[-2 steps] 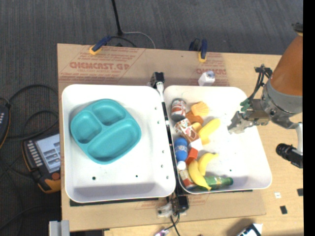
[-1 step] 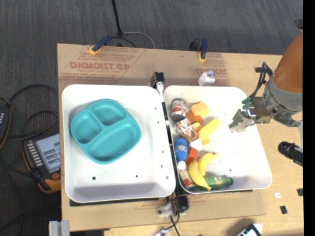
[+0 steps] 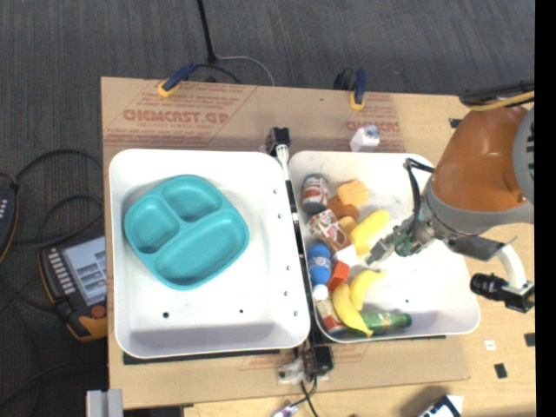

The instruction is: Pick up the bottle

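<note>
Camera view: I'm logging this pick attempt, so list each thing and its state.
Gripper: low in the right bin, over the clutter.
Green bottle: lying on its side by the bin's near wall, not held.
Bananas: lying against the green bottle.
Can: lying on its side.
Teal plate: flat in the left bin.

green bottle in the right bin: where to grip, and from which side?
Probably the bare green body of the bottle, near its right end, coming straight down with the fingers across its width. It lies flat along the near wall of the right bin, and a banana covers its left end, so the right part is the freest. The gripper hangs above the pile.
</note>
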`<state>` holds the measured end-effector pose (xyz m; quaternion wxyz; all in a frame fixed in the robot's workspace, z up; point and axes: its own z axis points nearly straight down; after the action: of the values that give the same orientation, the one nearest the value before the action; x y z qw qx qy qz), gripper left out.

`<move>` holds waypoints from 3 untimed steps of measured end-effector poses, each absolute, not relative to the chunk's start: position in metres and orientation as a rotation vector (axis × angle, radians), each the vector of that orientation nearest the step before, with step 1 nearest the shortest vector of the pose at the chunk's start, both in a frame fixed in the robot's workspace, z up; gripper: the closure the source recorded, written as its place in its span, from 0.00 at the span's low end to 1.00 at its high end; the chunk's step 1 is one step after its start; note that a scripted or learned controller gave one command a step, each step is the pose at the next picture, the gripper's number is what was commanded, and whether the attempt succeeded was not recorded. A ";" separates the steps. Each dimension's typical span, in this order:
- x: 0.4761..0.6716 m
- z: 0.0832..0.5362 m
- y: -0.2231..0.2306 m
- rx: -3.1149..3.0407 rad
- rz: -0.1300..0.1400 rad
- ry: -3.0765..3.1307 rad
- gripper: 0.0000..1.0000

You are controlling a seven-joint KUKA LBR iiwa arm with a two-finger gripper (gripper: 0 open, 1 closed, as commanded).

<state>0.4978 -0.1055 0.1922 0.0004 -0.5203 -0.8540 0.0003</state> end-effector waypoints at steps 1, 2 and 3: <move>0.484 0.253 -0.107 -2.045 0.001 -2.385 1.00; 0.485 0.263 -0.107 -2.045 0.001 -2.386 1.00; 0.485 0.272 -0.107 -2.045 0.001 -2.387 1.00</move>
<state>0.4849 -0.1067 0.2723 -0.0009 -0.6507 -0.7594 0.0005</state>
